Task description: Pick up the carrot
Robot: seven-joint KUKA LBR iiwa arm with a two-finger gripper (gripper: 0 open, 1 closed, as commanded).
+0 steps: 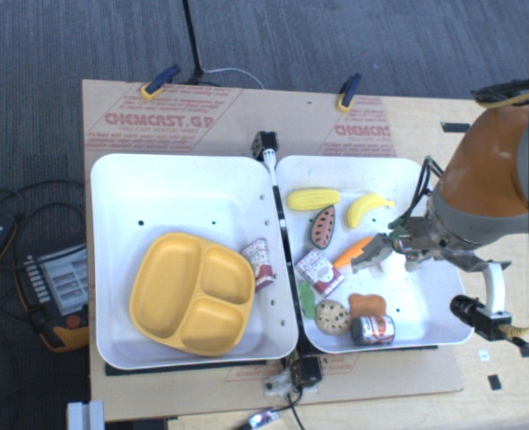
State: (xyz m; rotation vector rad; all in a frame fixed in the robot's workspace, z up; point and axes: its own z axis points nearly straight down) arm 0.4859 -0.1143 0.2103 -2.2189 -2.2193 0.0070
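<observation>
The orange carrot lies at a slant in the middle of the right bin, between a watermelon slice and a pink packet. My gripper is down at the carrot's right, upper end and touches or overlaps that tip. The arm's grey and orange wrist reaches in from the right and hides the bin's right part.
The right bin also holds a corn cob, a banana, a cookie, a brown piece and a can. A yellow divided plate and a small packet lie in the left bin.
</observation>
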